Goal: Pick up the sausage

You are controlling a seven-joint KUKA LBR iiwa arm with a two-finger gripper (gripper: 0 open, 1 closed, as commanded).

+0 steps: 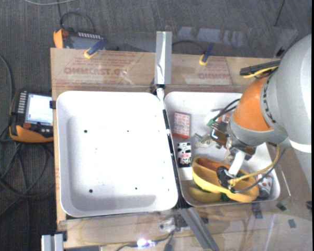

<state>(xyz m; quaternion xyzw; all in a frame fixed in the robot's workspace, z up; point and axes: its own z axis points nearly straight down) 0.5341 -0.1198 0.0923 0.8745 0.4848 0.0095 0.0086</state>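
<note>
Over on the right, down low in the right bin (199,102), with the gripper (223,180) pushed in among the yellow bananas (204,184) near the front wall. Cannot tell about the gripper: apart, together, or clamped on something. Just beside it, tucked in the curve of the bananas, the brown sausage (210,166), with a little cow-spotted box (184,154) and a red packet (181,123) along the wall next to the left bin (115,150).

Left white bin (115,153) mid-frame. Right white bin (174,140) holds orange-red packet (181,123) near its upper left, cow-print box (184,154) just below, yellow bananas (206,181) lower right. Orange handheld pendant (31,116) far left. Cardboard sheet (110,69) behind bins.
</note>
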